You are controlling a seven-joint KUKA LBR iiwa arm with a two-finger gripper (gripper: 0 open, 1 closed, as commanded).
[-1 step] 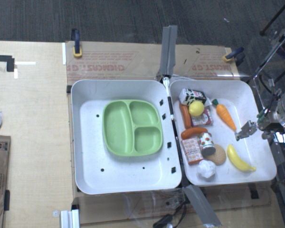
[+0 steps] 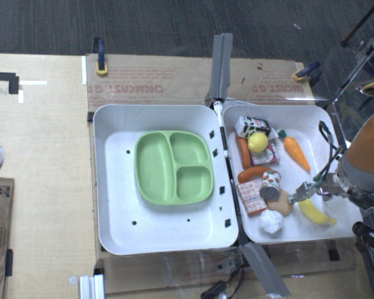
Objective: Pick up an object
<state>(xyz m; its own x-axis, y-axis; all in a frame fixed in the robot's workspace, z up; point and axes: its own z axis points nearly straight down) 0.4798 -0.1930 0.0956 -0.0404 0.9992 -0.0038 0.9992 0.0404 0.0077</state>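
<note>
Hovering low in the right bin (image 2: 311,114), the claw (image 2: 299,195) sits just beside the banana (image 2: 316,212), near the brown cookie (image 2: 280,206). Nothing shows between its tips, which seem slightly apart, though blur hampers judgement. No object is lifted yet; gripping and raising remain.

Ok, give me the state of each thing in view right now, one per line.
Gripper: low in the right bin, beside the banana.
Banana: lying flat, not lifted.
Carrot: lying loose.
Lemon: resting on the pile.
Green divided tray: flat in the left bin.
</note>
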